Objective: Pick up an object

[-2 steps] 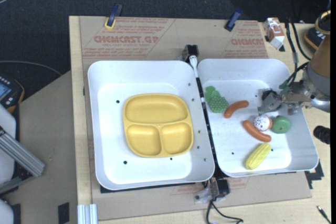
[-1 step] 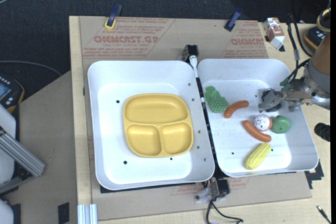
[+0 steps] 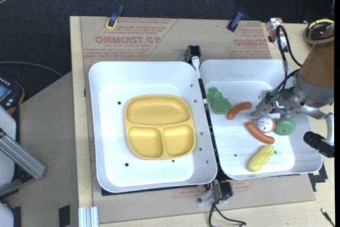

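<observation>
Tool (image 3: 270, 109) sits low among toys near right bin's (image 3: 239, 69) far-right edge.

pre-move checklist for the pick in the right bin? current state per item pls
1. Gripper over the right bin: ok, it sits low among the toy food.
2. Object between the fingers: cannot tell, the wrist hides them.
3. Nearest candidates reachable: ok, the white ball and green round piece lie right below the gripper.
4. Clutter at target: not ok, the lower sausage touches the ball.
5. Other targets free: ok, the corn cob, green grapes and upper sausage lie apart.
6. Yellow divided plate in the left bin: ok, away from the arm.
</observation>
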`<act>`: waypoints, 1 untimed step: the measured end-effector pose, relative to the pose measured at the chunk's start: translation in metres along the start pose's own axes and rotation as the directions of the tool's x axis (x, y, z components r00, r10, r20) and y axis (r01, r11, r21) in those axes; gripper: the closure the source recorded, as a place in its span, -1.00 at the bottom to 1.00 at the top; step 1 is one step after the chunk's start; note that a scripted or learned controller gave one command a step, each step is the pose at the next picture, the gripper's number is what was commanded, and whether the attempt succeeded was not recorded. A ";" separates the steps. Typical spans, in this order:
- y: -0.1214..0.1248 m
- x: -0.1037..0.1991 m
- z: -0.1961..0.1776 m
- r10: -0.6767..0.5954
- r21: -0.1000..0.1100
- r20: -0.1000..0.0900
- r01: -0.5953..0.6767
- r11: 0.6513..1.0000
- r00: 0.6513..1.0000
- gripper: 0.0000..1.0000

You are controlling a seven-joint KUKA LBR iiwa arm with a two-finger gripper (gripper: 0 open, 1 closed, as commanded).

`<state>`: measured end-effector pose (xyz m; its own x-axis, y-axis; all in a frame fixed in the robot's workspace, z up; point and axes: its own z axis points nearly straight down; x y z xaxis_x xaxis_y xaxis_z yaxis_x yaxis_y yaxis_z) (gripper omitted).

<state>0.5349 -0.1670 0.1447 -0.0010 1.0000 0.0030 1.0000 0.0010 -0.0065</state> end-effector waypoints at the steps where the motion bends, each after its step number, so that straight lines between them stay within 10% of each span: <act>1: -0.009 0.002 0.058 -0.001 0.002 -0.008 0.001 1.000 1.000 -1.00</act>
<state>0.5257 -0.1644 0.0871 -0.0023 0.9999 0.0105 1.0000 0.0024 -0.0086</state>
